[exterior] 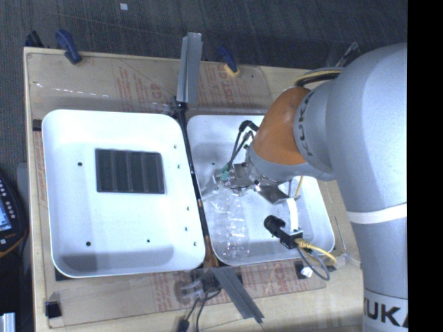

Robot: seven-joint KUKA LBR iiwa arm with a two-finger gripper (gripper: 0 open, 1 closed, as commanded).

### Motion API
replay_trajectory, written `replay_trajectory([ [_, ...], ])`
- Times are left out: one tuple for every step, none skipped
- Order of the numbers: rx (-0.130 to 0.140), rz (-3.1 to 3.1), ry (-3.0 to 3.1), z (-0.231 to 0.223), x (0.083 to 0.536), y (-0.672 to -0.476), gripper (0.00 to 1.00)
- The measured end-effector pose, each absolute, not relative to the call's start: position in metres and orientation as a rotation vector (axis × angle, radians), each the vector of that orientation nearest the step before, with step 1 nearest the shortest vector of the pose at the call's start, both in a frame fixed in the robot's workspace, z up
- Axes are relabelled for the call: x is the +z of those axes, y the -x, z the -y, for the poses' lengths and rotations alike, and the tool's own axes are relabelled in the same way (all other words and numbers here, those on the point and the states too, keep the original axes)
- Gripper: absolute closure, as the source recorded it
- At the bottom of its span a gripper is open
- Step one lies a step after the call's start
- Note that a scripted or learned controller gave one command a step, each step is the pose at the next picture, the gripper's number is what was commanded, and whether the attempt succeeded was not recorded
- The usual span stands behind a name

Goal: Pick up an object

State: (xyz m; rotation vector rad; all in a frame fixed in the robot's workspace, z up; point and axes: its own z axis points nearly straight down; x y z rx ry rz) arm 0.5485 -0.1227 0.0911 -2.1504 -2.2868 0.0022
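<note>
A clear plastic bottle point(231, 221) lies in the right bin point(208, 140), its green-capped neck pointing toward the bin's back. My gripper point(234, 178) is low over the bottle's neck end, close against it. The arm's wrist and orange band cover much of the right bin. In the left bin point(69, 241) a dark grey ribbed rectangular piece point(129, 171) lies flat near the middle.
A grey metal divider bar point(188, 68) stands upright behind the gap between the bins. Blue clamps point(68, 45) hold the bench's back edge. More clamp hardware point(228, 296) sits at the front between the bins.
</note>
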Motion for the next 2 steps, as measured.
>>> replay_trajectory([
  [0.001,2.291,2.148,0.123,0.102,-0.549,1.0],
  [0.002,2.208,2.235,0.144,0.138,-0.529,1.0],
])
